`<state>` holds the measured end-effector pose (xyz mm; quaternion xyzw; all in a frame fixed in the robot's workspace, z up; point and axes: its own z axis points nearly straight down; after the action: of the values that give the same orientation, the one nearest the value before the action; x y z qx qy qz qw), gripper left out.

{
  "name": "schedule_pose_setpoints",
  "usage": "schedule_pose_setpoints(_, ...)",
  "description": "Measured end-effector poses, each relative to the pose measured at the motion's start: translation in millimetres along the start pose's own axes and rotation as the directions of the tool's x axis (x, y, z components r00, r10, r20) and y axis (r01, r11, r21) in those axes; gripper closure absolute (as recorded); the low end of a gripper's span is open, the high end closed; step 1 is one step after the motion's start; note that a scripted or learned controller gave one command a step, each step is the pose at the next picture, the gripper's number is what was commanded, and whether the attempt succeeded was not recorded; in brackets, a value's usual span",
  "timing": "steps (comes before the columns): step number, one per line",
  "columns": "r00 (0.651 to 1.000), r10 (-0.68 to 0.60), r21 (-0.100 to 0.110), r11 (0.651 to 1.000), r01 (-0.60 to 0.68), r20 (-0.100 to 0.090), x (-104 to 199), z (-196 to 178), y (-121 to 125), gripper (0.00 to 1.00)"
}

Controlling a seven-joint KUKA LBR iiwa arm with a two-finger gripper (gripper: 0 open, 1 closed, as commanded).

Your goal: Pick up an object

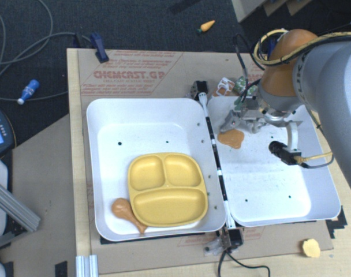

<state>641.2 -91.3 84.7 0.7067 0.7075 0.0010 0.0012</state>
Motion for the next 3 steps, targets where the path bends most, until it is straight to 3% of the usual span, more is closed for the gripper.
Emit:
schedule_pose_setpoints(2,1.0,0.002,0.005,1.0,-0.002,-0.001,-15.4,-0.3,-11.9,0.0)
schedule_pose_setpoints(3,1.0,-0.001,0.001,1.0,0.001,0.0,0.4,0.0,-2.2,0.0)
